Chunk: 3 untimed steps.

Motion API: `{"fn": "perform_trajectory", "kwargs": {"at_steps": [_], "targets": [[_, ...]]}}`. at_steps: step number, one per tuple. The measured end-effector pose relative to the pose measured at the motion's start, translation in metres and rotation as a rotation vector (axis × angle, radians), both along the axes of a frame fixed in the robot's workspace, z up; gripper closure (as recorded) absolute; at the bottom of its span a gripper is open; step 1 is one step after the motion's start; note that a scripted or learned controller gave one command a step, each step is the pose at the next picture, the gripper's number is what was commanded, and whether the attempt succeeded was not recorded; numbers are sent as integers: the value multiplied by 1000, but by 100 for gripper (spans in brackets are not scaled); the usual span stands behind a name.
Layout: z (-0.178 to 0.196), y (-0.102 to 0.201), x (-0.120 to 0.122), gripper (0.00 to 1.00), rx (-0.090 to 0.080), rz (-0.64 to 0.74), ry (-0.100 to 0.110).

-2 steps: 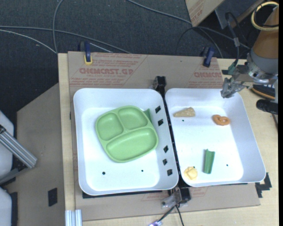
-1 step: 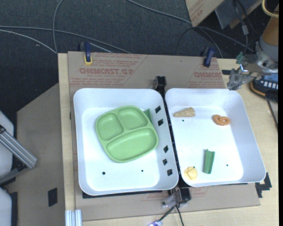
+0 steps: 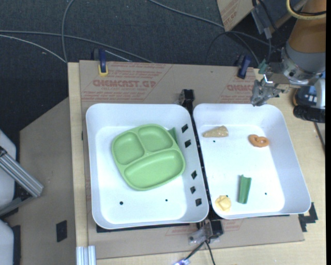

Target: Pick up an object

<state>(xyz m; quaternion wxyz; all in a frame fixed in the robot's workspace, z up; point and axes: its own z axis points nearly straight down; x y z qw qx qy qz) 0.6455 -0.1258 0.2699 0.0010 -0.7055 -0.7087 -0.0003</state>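
The right bin (image 3: 289,171) holds a tan lump (image 3: 215,132) near its far left, an orange pretzel-like piece (image 3: 258,140) at its far right, a green stick (image 3: 244,189) toward the front, and a small yellow piece (image 3: 223,203) at the front edge. My gripper (image 3: 260,98) hangs above the far rim of the right bin, up and slightly right of the orange piece. Nothing shows between its fingertips. A green divided plate (image 3: 148,156) lies in the left bin (image 3: 103,181).
Black clips (image 3: 186,96) mark the seam between the two bins. Blue clamps (image 3: 103,58) hold the cardboard sheet at the back. Cables trail over the dark floor behind the bench, and a cardboard box (image 3: 235,11) stands at the far right.
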Motion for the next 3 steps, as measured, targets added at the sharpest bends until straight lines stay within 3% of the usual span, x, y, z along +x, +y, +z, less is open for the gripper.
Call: {"fn": "perform_trajectory", "kwargs": {"at_steps": [3], "targets": [[-33, 168, -14, 100, 0, 1, 2]]}}
